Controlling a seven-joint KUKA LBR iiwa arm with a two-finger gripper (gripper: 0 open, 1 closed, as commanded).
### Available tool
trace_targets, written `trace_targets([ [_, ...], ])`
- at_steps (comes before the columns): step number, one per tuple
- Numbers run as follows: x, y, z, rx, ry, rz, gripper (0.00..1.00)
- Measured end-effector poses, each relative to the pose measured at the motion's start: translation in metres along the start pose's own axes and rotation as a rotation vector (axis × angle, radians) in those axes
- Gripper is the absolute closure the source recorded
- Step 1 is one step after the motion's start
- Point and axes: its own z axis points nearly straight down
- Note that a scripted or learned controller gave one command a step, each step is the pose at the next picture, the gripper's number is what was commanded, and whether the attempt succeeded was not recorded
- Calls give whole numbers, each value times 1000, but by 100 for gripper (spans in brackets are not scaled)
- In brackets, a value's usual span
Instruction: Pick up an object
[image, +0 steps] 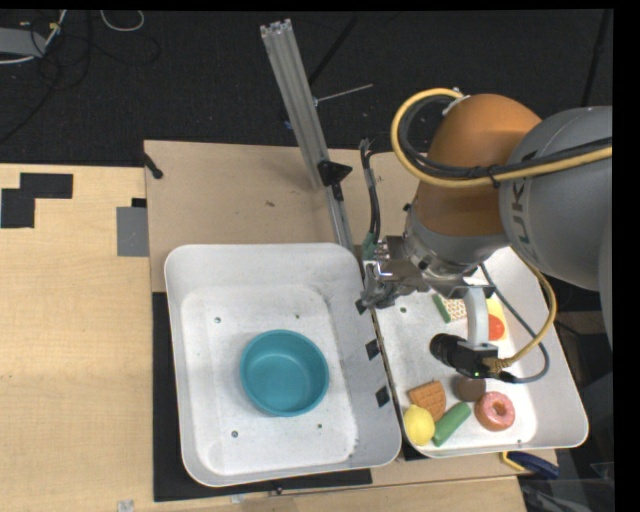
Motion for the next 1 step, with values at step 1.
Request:
trace_targets([
  [1, 52, -21, 1, 1, 0, -1, 100],
])
